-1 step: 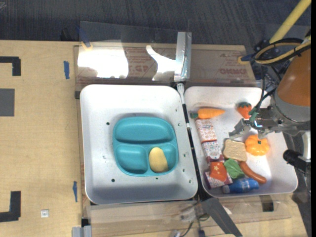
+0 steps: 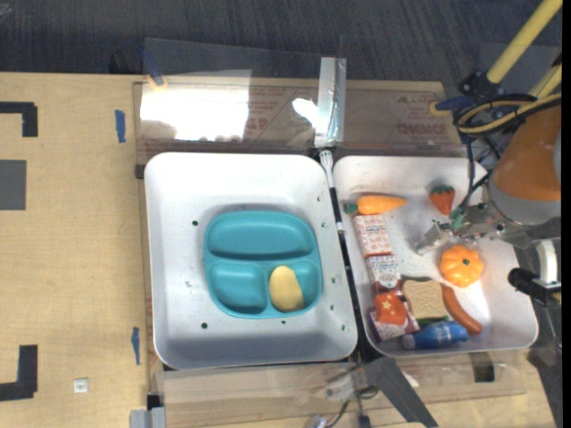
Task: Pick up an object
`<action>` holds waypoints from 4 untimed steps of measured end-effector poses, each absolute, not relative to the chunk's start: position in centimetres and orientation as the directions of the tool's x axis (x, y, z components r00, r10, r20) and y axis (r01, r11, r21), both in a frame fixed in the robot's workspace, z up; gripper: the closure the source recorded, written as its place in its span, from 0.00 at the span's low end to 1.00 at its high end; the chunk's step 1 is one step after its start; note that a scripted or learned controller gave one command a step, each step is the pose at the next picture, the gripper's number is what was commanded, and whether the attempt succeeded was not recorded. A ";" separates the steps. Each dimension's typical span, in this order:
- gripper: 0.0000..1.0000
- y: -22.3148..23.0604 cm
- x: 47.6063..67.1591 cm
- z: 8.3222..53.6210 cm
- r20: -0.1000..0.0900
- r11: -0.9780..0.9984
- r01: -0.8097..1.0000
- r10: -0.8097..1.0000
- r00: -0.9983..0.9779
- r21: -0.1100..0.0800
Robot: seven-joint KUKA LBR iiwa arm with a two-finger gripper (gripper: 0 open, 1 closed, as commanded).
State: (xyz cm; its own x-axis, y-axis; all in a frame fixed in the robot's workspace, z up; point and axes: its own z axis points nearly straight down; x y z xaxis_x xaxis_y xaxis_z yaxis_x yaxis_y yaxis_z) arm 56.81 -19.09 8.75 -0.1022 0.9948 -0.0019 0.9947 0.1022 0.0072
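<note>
The blue bottle [image 2: 440, 334] hugs the right bin's [image 2: 517, 333] near rim; jaws [image 2: 443, 231] hang open above bare floor.

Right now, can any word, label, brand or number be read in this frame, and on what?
Nothing is readable.
Cardboard sheet behind the right bin: faint reddish print, too blurred to read.
Red-and-white packets in that bin: print too small to read.
Blue bottle: no label legible.

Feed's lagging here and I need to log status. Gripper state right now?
Gripper: over the right bin, just above the small orange pumpkin; whether it is open, closed or gripping anything cannot be told from this view.
</note>
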 end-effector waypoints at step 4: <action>1.00 -22.1 65.8 8.4 0.019 -0.004 0.999 1.000 0.005 -0.051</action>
State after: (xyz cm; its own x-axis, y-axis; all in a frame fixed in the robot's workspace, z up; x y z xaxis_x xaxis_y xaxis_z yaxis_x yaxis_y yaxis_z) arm 65.84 -22.06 8.43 0.0052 0.9998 0.0194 0.9987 -0.0042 -0.0510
